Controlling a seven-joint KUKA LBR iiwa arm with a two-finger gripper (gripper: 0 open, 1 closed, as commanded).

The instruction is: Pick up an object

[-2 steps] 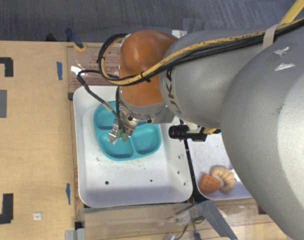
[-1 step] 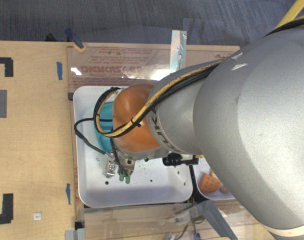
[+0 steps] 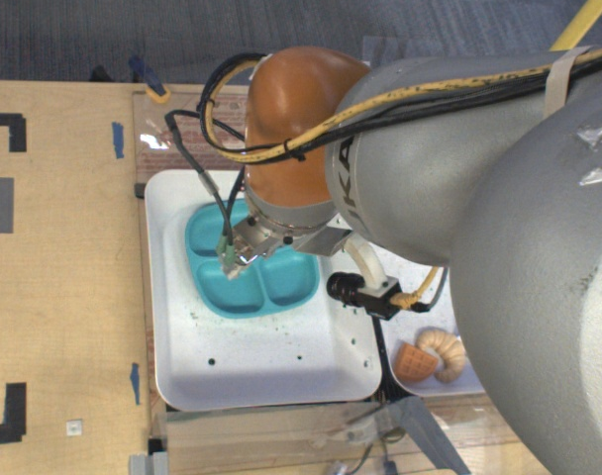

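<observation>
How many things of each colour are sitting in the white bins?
Blue: 1, the divided plate in the left bin.
Orange and tan: 1, the croissant-like toy in the right bin.
Total: 2 that I can see; the arm covers much of the right bin, so more may be hidden.

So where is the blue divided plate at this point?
The blue divided plate lies in the left white bin, toward its upper middle, directly beneath the arm's hand. The croissant sits apart in the right bin.
</observation>
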